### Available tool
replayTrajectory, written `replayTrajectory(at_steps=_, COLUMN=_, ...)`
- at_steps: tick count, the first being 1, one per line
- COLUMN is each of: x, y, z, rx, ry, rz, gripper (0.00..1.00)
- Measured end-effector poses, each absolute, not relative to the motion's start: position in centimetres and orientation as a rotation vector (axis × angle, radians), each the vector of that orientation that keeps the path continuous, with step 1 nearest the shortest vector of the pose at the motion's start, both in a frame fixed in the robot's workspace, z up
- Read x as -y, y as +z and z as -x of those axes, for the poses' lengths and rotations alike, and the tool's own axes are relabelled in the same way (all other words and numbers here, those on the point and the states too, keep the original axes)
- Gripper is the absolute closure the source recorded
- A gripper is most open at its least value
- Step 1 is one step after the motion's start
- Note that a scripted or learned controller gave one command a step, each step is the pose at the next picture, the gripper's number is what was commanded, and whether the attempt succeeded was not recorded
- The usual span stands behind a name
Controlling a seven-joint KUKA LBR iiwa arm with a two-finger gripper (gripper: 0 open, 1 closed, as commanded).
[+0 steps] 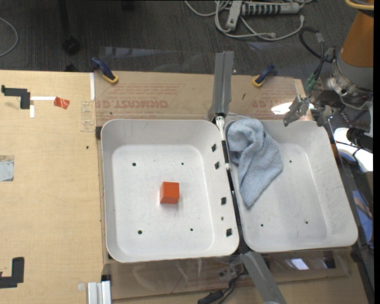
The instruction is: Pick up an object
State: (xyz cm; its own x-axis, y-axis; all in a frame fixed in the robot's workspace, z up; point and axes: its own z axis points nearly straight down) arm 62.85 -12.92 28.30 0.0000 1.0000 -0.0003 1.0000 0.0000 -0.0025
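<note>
An orange-red cube [170,193] sits on the floor of the left bin [119,237], a little left of its middle. A crumpled grey-blue cloth [254,157] lies in the right bin [332,237], against its left wall and far edge. The gripper [307,107] hangs over the far right corner of the right bin, under the grey wrist and its orange band [360,35]. It is well to the right of the cloth and apart from it. I see nothing in it.
A grey bar [223,83] runs between the two bins at the back. Blue and yellow clamps [104,70] pin the cardboard behind them. A wooden board [47,196] lies to the left. Cables [255,18] trail across the floor beyond.
</note>
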Motion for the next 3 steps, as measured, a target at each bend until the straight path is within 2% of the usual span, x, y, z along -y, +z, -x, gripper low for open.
replayTrajectory(at_steps=1, x=12.6, y=18.6, z=-58.7, rx=2.613, ry=0.002, rz=1.740, gripper=0.00)
replayTrajectory(at_steps=2, x=13.5, y=9.2, z=-57.3, rx=2.644, ry=-0.001, rz=1.699, gripper=0.00)
replayTrajectory(at_steps=3, x=13.7, y=10.1, z=-57.3, rx=2.641, ry=-0.002, rz=1.706, gripper=1.00)
